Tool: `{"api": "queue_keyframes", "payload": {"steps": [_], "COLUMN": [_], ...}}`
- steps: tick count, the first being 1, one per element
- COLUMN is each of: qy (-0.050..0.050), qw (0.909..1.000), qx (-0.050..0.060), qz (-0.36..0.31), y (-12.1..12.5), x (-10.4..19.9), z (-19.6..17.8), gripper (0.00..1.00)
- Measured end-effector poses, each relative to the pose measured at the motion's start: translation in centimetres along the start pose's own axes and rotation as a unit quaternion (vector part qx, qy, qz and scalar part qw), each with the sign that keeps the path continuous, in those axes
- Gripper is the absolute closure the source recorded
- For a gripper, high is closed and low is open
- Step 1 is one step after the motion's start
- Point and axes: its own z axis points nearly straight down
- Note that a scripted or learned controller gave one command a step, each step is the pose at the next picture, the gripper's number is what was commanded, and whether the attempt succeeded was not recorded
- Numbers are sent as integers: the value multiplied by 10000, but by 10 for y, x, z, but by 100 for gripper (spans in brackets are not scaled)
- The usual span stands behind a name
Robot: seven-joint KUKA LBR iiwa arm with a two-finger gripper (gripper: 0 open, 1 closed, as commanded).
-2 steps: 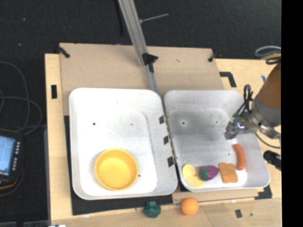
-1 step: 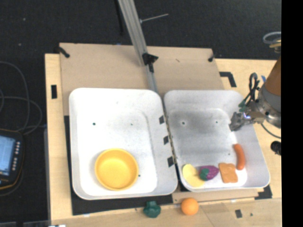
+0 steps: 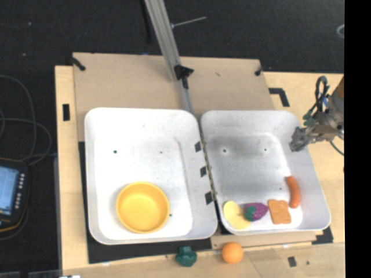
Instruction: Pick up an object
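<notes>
The claw (image 3: 298, 139) is hovering at the right bin's (image 3: 243, 132) upper right rim; whether it is spread or pressed together I cannot tell. The nearest candidate, an orange sausage (image 3: 293, 191), is lying near the lower right, well apart. Descending squarely over it, crosswise, seems wisest. The bins are sitting on a tan desk (image 3: 127, 83) over dark flooring.

My feed: two white bins side by side on counter (image 3: 66, 172), left bin (image 3: 110, 126), right bin (image 3: 232, 126). Metal pole (image 3: 165, 33) slants down from top, ends near gap between bins. Black cables (image 3: 23, 126) loop at left, above handheld pendant (image 3: 10, 193) with lit screen, I think. Dark floor (image 3: 261, 22) behind counter.
</notes>
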Motion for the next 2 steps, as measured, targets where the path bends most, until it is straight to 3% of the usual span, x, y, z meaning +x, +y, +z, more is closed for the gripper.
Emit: {"api": "queue_keyframes", "payload": {"steps": [2], "qy": [16], "qw": [10000], "qx": [24], "qz": [-10], "y": [28], "x": [111], "z": [2], "gripper": [100]}}
